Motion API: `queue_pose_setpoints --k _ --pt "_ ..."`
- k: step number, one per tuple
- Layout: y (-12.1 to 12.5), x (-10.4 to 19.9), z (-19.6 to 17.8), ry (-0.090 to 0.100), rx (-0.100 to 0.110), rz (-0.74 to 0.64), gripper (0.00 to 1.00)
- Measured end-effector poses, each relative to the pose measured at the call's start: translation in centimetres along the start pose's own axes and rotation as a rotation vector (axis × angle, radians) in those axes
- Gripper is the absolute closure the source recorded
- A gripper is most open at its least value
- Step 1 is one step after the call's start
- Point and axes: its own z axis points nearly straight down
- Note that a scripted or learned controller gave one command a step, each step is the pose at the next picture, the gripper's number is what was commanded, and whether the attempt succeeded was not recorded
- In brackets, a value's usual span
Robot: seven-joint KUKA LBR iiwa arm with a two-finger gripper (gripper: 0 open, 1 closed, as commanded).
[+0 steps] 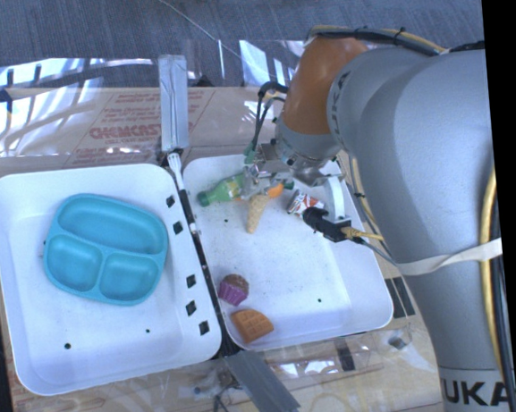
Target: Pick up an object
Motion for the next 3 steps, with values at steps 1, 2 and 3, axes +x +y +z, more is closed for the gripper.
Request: queue_pose_setpoints --k 1,2,3 --pt "0.0 0.0 0.0 0.000 0.001 -0.001 0.00" --pt "-3.6 -2.2 3.4 0.005 0.008 0.017 0.00" --pt "-3.5 -2.2 2.3 0.004 0.007 0.013 1.00"
